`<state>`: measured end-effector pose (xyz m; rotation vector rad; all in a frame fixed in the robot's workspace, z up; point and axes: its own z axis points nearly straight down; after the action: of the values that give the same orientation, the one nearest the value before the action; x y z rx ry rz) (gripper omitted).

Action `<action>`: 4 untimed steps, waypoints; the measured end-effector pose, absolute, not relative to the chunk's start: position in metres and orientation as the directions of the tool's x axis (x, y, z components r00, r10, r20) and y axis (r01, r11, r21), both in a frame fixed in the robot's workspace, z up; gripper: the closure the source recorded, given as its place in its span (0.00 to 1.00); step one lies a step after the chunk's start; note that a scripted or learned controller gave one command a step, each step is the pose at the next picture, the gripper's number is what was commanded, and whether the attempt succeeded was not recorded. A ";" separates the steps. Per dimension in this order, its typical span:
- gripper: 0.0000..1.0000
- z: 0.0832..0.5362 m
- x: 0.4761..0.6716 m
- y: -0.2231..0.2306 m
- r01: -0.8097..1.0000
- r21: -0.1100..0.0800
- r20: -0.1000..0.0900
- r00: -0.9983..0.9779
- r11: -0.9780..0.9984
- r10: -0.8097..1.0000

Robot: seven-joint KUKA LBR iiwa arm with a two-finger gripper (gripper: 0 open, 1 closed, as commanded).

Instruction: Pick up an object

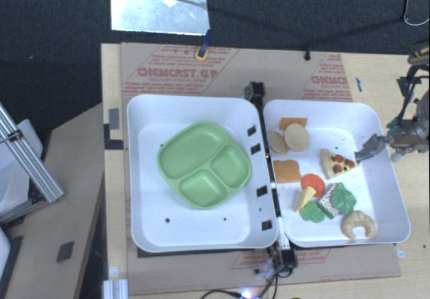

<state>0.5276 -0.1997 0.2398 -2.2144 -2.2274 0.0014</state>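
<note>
The right bin [376, 119] holds several toy foods. A pizza slice [335, 162] lies near its middle, with a round bun [296, 137] and a cracker [293, 123] at the back left. A toast piece [287, 171], a red tomato [312, 183], a yellow wedge [306, 197], green broccoli [341, 198] and a croissant [358, 224] lie toward the front. My gripper [371, 148] reaches in over the bin's right side, just right of the pizza slice, with nothing seen held.
The left bin [144, 224] holds a green divided plate [203, 164]. A black clip strip [263, 156] runs between the bins. Cardboard [181, 69] lies under both. A metal frame [23, 156] stands at far left.
</note>
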 end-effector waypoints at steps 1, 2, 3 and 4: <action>0.00 0.241 0.528 -0.199 1.000 0.001 -0.001 -0.003 0.003 1.000; 0.00 0.209 0.532 -0.202 1.000 0.004 -0.001 -0.002 0.002 1.000; 0.00 0.174 0.537 -0.197 1.000 0.003 -0.001 -0.004 0.004 1.000; 0.00 0.138 0.545 -0.195 1.000 0.003 -0.001 -0.004 0.004 1.000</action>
<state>0.5450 -0.1949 0.1376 -2.2196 -2.2279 -0.0023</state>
